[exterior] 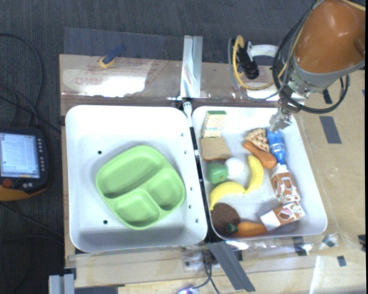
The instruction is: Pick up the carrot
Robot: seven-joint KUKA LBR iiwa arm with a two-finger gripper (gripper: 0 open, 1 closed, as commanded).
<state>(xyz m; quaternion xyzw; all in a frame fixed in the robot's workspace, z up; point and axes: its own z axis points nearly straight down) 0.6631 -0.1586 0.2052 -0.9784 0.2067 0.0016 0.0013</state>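
The carrot (251, 228), orange with a small green stub at its left end, lies against the front wall of the right bin (313, 192). It sits between a dark brown round item (224, 214) and a small carton (283, 215). My gripper (281, 120) hangs from the grey arm with the orange band (328, 32) over the bin's far right corner. It is just above the cap of a blue bottle (276, 146) and far from the carrot.
The right bin also holds a pizza slice (256, 138), an orange sausage-like piece (261, 155), two bananas (253, 173), a white egg (235, 166), a green fruit (217, 173), bread (214, 147), a cracker box (213, 124) and a second carton (284, 187). A green divided plate (141, 185) lies in the left bin.
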